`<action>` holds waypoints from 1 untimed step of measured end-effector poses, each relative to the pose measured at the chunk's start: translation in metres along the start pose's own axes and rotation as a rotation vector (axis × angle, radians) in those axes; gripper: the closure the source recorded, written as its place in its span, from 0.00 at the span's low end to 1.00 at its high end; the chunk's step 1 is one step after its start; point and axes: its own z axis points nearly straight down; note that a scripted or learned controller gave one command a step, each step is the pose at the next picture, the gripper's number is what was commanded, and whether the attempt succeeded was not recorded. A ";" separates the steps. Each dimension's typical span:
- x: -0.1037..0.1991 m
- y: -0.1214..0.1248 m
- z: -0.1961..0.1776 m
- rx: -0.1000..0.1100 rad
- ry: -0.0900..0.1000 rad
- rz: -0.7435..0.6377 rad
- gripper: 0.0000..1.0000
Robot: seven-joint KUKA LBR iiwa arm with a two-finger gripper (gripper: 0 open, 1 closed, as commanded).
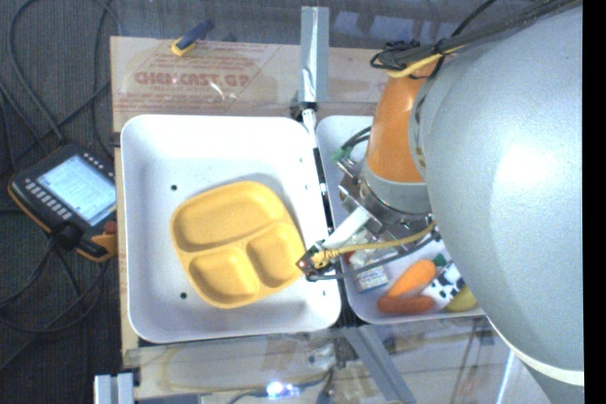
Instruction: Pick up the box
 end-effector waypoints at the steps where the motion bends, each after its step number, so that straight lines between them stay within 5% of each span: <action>1: -0.001 0.000 -0.005 0.003 -0.012 -0.002 1.00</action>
